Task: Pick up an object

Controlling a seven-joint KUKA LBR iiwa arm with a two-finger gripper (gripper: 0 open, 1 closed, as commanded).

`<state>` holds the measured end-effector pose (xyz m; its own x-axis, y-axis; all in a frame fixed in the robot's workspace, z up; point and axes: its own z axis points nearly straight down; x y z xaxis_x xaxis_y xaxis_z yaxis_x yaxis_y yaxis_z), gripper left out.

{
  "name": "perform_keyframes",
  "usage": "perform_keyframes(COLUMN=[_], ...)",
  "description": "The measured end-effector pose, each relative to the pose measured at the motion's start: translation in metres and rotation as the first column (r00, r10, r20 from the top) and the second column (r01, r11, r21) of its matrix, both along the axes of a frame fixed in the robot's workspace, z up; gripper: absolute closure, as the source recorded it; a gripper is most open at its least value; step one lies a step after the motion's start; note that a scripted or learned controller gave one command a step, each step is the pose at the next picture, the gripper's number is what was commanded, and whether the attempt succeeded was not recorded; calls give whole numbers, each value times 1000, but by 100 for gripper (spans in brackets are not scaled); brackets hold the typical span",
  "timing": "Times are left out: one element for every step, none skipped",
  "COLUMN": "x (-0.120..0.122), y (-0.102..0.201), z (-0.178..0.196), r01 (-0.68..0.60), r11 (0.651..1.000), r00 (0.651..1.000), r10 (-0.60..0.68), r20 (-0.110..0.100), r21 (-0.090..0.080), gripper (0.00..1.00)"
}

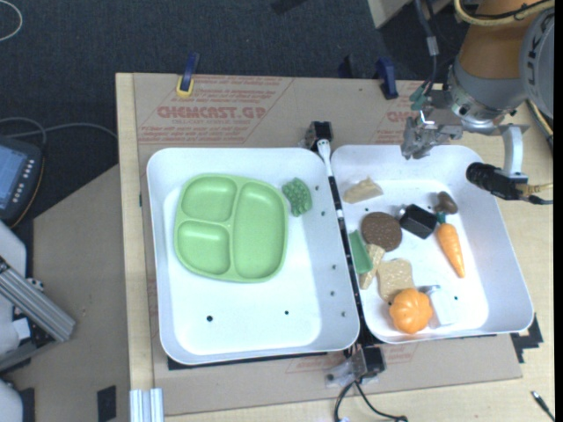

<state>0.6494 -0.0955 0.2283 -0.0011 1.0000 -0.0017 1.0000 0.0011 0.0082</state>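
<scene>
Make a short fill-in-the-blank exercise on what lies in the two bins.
1. The green divided plate lies in the ___ bin.
2. The carrot lies in the ___ bin.
3. The divided plate has ___ compartments.
4. The round fruit at the right bin's near edge is coloured ___.

Missing words: left; right; three; orange.

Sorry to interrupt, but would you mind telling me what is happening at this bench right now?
A grey KUKA arm is set to pick an object from two white bins. Its gripper hangs over the far edge of the right bin, which holds a carrot, a small orange pumpkin, a brown cookie and other toy food. The left bin holds a green divided plate.
</scene>
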Motion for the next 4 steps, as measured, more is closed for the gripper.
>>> perform_keyframes(x=[-20, -29, -39, -33], y=[54, 100, 108, 114], z=[8, -11, -11, 7], r01=[-5, -4, 0, -1], r11=[1000, 1000, 1000, 1000], r00=[1000, 1000, 1000, 1000], r10=[5, 4, 0, 1], r20=[-10, -12, -11, -5], r21=[5, 4, 2, 2], gripper=[100, 100, 100, 100])
